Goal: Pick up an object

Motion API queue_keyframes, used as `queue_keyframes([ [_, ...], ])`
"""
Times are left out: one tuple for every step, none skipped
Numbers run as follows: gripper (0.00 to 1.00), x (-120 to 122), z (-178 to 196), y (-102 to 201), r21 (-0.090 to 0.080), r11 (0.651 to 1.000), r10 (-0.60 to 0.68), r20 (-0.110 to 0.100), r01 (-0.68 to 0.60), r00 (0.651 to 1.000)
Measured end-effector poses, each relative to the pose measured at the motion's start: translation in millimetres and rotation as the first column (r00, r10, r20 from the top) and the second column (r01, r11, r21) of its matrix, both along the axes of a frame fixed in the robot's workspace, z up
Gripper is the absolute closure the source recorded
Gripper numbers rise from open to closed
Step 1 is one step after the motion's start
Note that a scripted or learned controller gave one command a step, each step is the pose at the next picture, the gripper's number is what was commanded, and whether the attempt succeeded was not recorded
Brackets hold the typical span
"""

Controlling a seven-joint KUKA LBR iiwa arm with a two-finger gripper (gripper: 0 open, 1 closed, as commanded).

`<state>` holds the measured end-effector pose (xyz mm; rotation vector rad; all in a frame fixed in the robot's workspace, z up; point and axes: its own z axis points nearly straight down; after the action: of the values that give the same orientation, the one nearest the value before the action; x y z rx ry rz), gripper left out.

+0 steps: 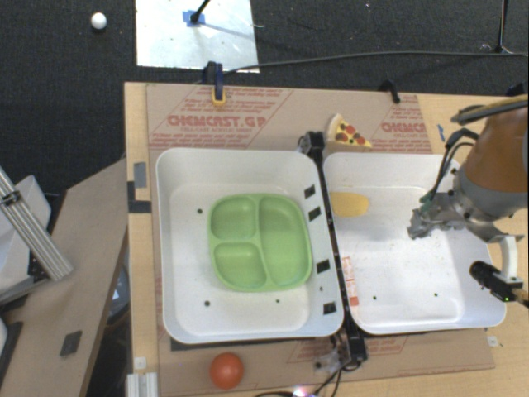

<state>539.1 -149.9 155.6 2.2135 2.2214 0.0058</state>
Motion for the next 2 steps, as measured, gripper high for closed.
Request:
queue_keyframes([
  [1.0,5,64,-4,-0.001,1.0,0.001,0.003,-0.001,1.0],
  [1.0,6,99,-4,0.0,1.0,0.001,-0.001,-0.001,1.0],
])
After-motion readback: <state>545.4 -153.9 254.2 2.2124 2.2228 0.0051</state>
